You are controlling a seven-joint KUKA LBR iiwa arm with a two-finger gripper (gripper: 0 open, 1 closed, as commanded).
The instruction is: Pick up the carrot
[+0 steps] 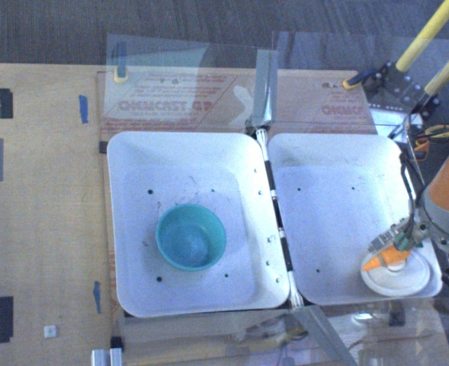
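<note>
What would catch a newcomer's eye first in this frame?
The teal bowl stands out, sitting alone in the lower middle of the left bin. Next comes the bright orange carrot at the lower right corner of the right bin, lying on a white plate, with the tool right over it.

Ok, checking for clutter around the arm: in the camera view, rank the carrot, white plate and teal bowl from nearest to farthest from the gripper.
1. Carrot, right at the gripper, right bin.
2. White plate, under the carrot, right bin's near corner.
3. Teal bowl, left bin, farthest.
</note>
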